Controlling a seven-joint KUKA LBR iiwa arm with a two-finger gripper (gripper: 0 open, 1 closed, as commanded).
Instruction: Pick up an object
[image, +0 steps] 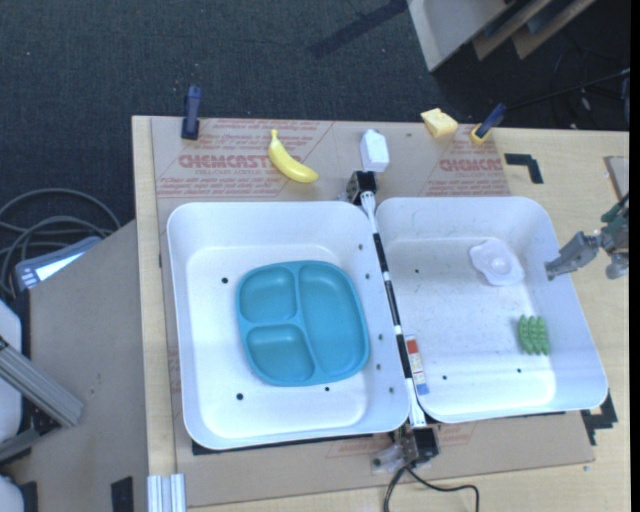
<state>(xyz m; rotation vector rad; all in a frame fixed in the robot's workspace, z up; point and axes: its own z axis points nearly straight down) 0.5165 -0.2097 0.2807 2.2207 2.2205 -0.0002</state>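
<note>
The grey two-finger gripper (566, 256) hung at the right white bin's (440, 395) three o'clock rim, holding nothing that showed, so the pick looked unstarted; it next needed to drop over the small green bumpy toy (533, 334) at four o'clock.

I look down on a dark carpet (90, 70) that runs around the bench (160, 400), a pale wooden top with cardboard (230, 160) bearing red print laid flat at its far side. Grey cables (40, 215) coil on the floor to the left, beside a slanted metal bar (40, 385). At the top right sits a light box (470, 25) with wooden slats (525, 30). The light is even and soft.
</note>
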